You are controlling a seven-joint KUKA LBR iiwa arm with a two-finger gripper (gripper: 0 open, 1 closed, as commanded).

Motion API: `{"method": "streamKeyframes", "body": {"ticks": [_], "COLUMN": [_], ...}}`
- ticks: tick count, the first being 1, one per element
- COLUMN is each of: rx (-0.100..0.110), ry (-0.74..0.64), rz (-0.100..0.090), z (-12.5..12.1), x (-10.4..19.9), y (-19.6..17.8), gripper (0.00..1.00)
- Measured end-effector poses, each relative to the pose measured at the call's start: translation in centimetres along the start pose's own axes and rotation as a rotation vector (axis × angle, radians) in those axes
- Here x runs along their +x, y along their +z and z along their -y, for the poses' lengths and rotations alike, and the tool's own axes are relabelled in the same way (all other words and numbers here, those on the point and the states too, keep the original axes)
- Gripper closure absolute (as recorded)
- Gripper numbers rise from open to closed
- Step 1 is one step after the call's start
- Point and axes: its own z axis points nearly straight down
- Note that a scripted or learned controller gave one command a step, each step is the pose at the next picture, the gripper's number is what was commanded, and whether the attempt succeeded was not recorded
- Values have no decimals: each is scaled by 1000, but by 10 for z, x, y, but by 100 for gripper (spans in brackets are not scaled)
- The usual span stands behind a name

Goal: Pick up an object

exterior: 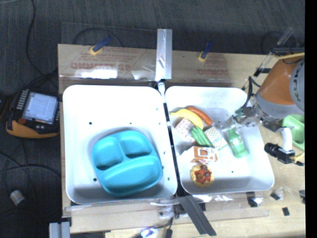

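Clutter fills the middle of the right bin (pixel 257 172): a banana (pixel 182 114) and an orange-red sausage-like piece (pixel 199 115) toward 12 o'clock, a green bottle (pixel 237 144) toward 3 o'clock, a small printed packet (pixel 204 153) at the centre and a round patterned toy (pixel 201 175) at 6 o'clock. The left bin (pixel 79 108) carries a blue divided tray (pixel 127 162). We see the gripper (pixel 243 115) low over the right bin's 2 o'clock corner, just above the bottle; we cannot tell how it is set. We judge the bottle the nearest candidate: light, stiff plastic, probably smooth and inclined to roll, so we would pinch across its narrow body near mid-length. The banana looks toy-like, rigid and curved, likely easier across its middle.
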Motion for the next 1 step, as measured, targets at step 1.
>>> {"method": "streamKeyframes", "body": {"ticks": [1], "rx": [38], "ry": [114], "rz": [1], "z": [20], "x": [63], "y": [-117], "gripper": [100]}}
